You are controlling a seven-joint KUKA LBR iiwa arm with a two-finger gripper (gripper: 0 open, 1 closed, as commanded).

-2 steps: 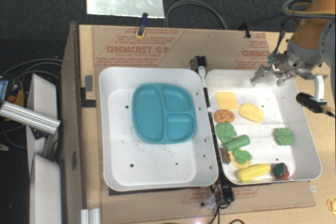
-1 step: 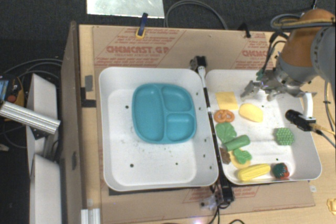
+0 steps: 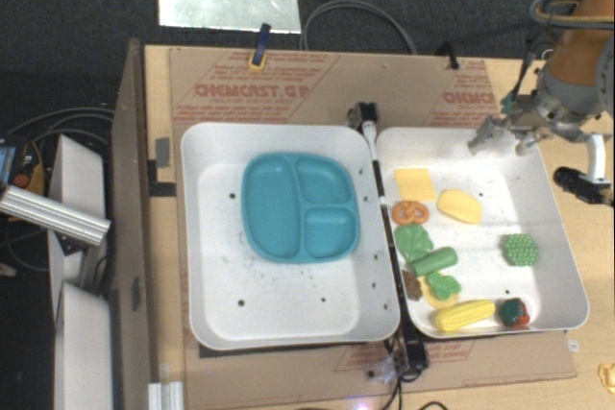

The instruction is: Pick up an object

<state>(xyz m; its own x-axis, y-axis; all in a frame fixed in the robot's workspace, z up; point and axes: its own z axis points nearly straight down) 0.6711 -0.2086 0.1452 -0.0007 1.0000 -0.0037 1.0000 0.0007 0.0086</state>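
Observation:
The right bin [image 3: 548,197] holds several toy foods: a yellow cheese square [image 3: 414,182], a pretzel [image 3: 410,211], a pale yellow lump [image 3: 460,205], a green leafy piece [image 3: 413,240], a green pickle [image 3: 434,260], a bumpy green ball [image 3: 520,250], a corn cob [image 3: 464,314] and a red piece [image 3: 513,311]. My gripper [image 3: 502,141] hangs above the bin's far right corner, open, with nothing between its fingers. It is well behind and to the right of the foods.
The left bin [image 3: 216,302] carries a blue divided plate [image 3: 300,206]. A metal divider clamp [image 3: 365,118] sits between the bins at the back. Cardboard [image 3: 317,86] lies under both bins. A black fitting [image 3: 581,182] juts in at the right edge.

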